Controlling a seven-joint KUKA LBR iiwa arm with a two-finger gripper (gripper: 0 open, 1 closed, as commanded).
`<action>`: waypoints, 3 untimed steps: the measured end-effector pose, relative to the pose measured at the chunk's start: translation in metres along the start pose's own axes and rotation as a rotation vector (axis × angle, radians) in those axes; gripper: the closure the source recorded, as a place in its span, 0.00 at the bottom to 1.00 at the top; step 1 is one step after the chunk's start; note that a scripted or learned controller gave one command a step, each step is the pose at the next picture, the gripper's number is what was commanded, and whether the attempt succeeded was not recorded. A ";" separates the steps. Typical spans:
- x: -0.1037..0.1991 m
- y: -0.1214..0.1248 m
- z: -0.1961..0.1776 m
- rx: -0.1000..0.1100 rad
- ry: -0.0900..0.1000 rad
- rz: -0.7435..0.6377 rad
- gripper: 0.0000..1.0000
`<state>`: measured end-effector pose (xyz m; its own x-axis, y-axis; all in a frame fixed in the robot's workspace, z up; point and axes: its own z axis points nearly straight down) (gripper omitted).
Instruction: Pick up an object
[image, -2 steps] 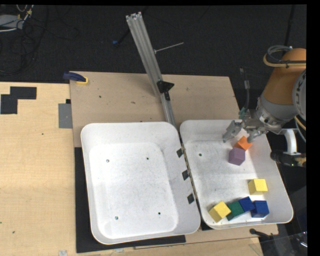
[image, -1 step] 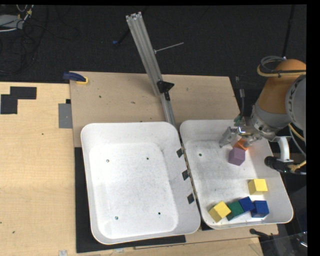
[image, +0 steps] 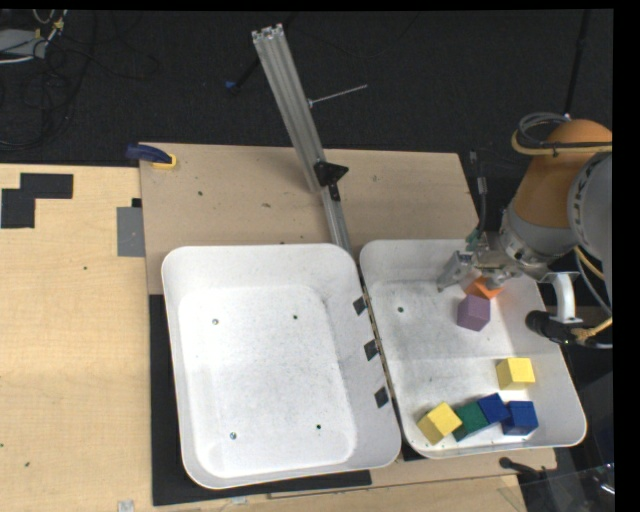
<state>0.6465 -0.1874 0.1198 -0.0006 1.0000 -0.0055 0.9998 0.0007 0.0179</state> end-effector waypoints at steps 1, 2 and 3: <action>-0.001 0.000 -0.009 -0.001 -0.002 0.000 1.00; -0.008 -0.003 -0.071 0.014 0.004 0.005 1.00; -0.013 0.004 -0.117 0.014 0.004 -0.001 1.00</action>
